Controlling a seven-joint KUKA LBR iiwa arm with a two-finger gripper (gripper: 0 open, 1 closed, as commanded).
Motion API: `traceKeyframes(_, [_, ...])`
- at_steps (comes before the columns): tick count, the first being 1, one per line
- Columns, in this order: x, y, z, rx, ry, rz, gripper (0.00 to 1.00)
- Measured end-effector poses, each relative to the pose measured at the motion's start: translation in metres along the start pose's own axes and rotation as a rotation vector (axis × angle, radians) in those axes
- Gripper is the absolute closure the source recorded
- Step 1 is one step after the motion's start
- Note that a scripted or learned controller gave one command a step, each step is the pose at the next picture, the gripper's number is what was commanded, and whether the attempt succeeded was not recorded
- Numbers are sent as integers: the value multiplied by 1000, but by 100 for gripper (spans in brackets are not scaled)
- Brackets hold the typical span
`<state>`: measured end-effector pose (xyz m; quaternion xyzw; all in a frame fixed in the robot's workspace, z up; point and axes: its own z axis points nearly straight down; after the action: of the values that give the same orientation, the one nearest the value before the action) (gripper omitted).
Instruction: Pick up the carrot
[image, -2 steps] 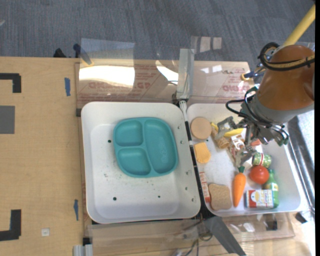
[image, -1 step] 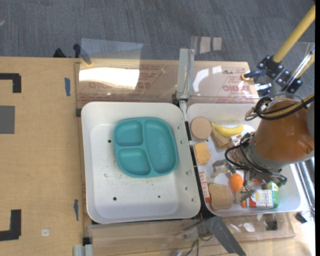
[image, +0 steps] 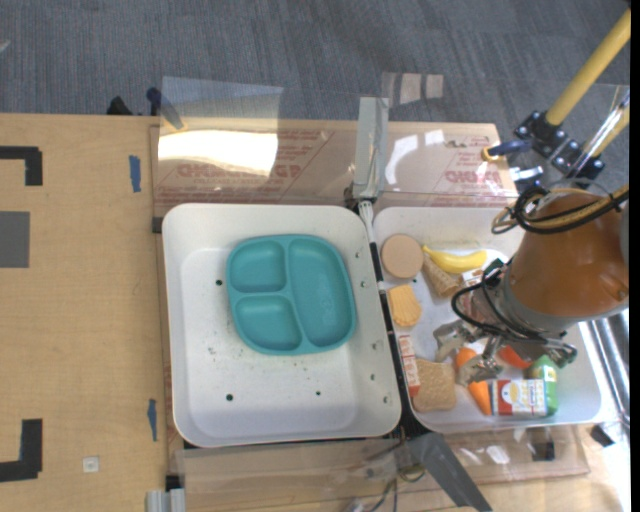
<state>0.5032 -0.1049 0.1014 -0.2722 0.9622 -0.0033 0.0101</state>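
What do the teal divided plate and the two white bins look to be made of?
Teal divided plate: likely moulded plastic, smooth with a satin finish, uniform colour, rounded compartment ridges. White bins: probably thin formed plastic, given rounded corners and a soft sheen; painted metal can't be ruled out.

a robotics lab test cell: two white bins (image: 190, 300) set side by side on a plywood counter (image: 70, 300) marked with black tape, clear acrylic panels (image: 300, 155) behind, toy food, grey carpet (image: 300, 40) and an industrial arm (image: 560, 260) overhead.
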Motion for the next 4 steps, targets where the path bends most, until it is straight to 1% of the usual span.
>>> traceKeyframes(1, [-20,39,-122,-2,3,160,100])
traceKeyframes(2, [-36,52,-83,-16,14,-285,100])
traceKeyframes(3, [-37,52,-84,-15,13,-285,0])
traceKeyframes(4, [1,23,-84,-14,13,-434,0])
